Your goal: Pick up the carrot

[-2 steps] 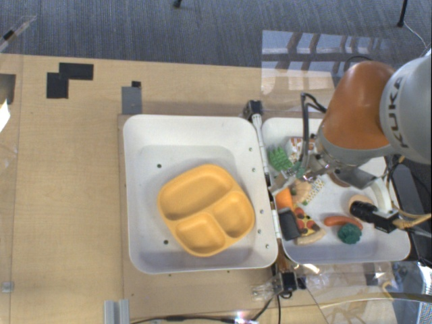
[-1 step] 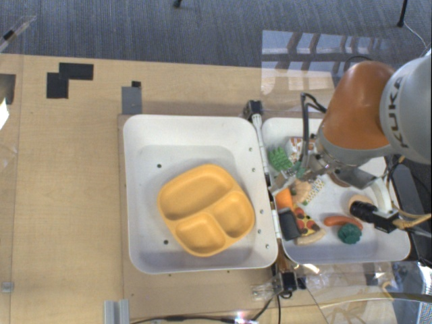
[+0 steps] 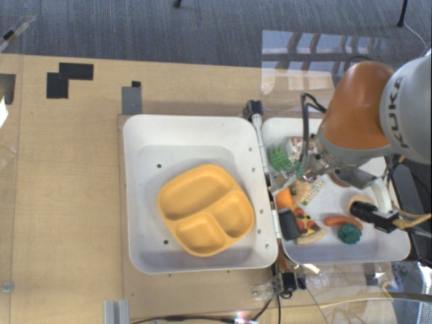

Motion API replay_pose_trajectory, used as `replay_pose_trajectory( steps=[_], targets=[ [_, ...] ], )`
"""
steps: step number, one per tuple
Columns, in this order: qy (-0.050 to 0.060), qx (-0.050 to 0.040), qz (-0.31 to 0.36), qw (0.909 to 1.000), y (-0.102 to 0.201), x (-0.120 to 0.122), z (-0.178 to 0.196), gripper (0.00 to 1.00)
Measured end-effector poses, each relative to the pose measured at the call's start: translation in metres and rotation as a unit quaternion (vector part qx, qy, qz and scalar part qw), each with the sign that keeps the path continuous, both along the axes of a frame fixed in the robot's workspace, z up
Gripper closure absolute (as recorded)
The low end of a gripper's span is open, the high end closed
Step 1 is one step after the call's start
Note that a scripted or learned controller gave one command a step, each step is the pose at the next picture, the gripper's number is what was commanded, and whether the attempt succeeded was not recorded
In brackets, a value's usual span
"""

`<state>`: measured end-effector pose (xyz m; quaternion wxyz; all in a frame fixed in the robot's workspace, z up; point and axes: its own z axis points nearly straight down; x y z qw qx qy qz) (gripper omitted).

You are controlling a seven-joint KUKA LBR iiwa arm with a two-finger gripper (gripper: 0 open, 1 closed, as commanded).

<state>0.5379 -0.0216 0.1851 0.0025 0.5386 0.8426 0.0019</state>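
The carrot is a small orange piece lying at the left edge of the right bin, close to the wall shared with the left bin. My gripper hangs low over the right bin, just above and to the right of the carrot, under the arm's orange band. The wrist hides much of the gripper. I see nothing held in it, and the carrot rests on the bin floor.
Around the carrot lie a green leafy toy, a black block, a pizza slice, a red sausage and a green broccoli. A yellow divided plate sits in the left bin.
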Motion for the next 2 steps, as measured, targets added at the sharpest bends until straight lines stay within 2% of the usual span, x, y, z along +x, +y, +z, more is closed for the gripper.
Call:
replay_pose_trajectory(
  steps=[1,2],
  targets=[
    [0.0,0.0,0.0,1.0,0.0,0.0,0.0,0.0],
    [0.003,-0.0015,-0.017,0.9999,-0.075,0.0,-0.057,0.0]
  ],
)
